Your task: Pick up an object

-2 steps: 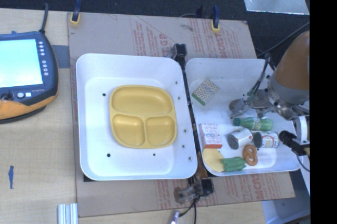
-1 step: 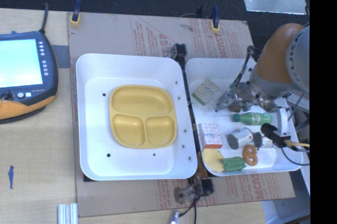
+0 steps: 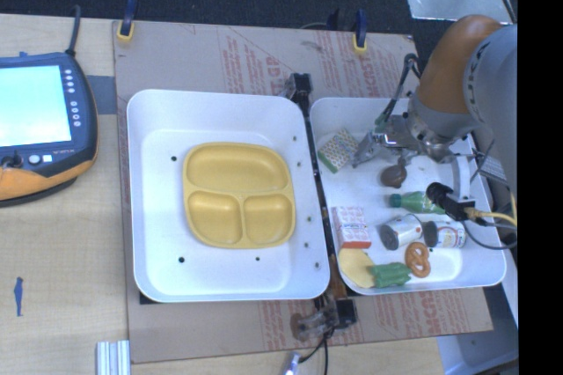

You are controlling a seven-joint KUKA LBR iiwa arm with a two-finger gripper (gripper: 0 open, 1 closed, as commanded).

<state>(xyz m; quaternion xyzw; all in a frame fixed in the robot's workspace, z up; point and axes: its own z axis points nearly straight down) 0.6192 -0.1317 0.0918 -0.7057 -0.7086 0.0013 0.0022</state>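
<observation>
The left bin [image 3: 149, 268] holds a yellow tray [image 3: 238, 194] with three parts. The right bin [image 3: 493, 275] is full of small things: a green bottle [image 3: 415, 202], a pretzel [image 3: 418, 258], a red and white box [image 3: 353, 225], a small can [image 3: 401, 232] and a brown lump [image 3: 393, 175]. The gripper [image 3: 383, 147] hangs over the top of the right bin with its fingers spread apart, holding nothing. The brown lump lies just below one finger.
</observation>
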